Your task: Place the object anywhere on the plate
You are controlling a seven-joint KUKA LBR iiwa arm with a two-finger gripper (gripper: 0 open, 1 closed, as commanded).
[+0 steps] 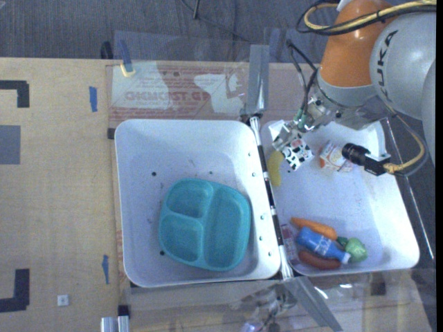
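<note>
A teal divided plate (205, 223) lies in the left bin (138, 144), toward its front. My gripper (289, 138) hangs low over the far left corner of the right bin (394, 213). Directly beneath and touching its tip is a small white toy with black spots (297, 156); whether it is gripped is unclear. A yellow banana-like piece (275, 168) lies against the bin's left wall just beside it.
A small white and orange carton (332, 156) lies right of the spotted toy. At the front of the right bin sit a carrot (315, 225), a blue bottle (320, 244), a red sausage (317, 259) and a green piece (356, 247). The bins' shared wall (266, 185) separates gripper and plate.
</note>
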